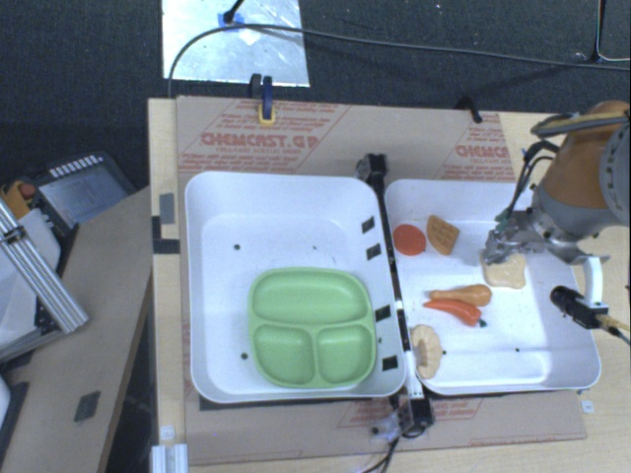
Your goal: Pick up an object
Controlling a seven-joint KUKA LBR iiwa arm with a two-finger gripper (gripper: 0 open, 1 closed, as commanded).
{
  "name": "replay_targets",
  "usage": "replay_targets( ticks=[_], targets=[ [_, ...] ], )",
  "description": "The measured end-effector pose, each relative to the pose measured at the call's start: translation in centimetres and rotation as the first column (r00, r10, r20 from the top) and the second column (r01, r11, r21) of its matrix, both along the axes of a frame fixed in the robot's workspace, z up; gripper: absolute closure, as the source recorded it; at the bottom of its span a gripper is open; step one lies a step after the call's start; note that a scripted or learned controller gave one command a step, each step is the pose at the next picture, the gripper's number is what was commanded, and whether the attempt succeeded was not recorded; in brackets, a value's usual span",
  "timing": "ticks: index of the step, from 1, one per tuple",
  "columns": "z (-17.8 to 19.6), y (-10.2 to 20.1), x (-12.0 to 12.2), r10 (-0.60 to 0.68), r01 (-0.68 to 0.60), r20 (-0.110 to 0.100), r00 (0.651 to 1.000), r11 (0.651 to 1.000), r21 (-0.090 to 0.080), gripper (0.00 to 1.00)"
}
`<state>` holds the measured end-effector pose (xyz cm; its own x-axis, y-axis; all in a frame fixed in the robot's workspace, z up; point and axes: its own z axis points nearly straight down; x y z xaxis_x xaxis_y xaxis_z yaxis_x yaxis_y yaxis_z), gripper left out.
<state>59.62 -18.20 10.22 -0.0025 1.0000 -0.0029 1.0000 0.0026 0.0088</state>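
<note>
The right bin [513, 374] holds several small food items: a red round slice [409, 238], a tan cracker-like piece [442, 235], an orange piece [463, 295] lying beside a red pepper [455, 310], a pale beige slice [426, 349] near the front left corner, and a pale bread-like piece [506, 274]. My gripper [503, 251] hangs low over the right part of this bin, directly at the far edge of the bread-like piece. The arm's grey and orange body covers the bin's right rim.
The left bin [212, 215] contains a green three-compartment plate [312, 325]. A black divider clip strip [385, 254] runs between the bins. A black part of the arm [577, 305] juts over the right bin's right side. Cables cross the dark floor behind the bench.
</note>
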Motion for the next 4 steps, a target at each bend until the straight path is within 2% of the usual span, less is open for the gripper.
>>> replay_targets(
  ticks=[2,4],
  targets=[
    [10.4,-1.5,1.3,0.001,-0.001,-0.001,1.000,1.000,0.000,1.00],
    [19.0,-1.9,1.6,0.003,-0.003,-0.003,1.000,1.000,0.001,1.00]
  ],
)
